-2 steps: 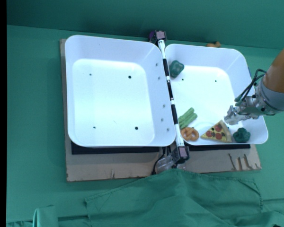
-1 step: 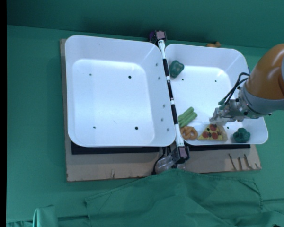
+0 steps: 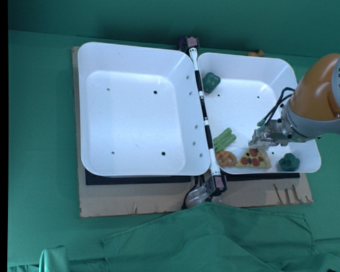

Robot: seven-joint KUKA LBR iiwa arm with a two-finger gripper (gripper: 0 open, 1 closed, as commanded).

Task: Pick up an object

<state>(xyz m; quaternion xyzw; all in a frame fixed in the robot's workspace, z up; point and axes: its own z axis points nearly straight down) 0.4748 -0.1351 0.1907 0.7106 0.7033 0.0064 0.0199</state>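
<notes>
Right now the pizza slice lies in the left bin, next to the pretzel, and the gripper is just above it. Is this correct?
Not quite. The pizza slice lies in the right bin, as the camera view shows. It is next to the pretzel, with the gripper just above it.

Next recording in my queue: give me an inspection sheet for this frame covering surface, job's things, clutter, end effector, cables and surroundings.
Surface: two white bins side by side, left bin and right bin, on a cardboard sheet.
Job's things: in the right bin, a dark green pepper near the divider, green beans, a pretzel, a pizza slice and a dark green broccoli piece.
Clutter: a small orange item beyond the right bin's far rim.
End effector: end effector low over the right bin, just above the pizza slice; finger state unclear.
Cables: black cable looping at the wrist.
Surroundings: green cloth covering the bench.
</notes>
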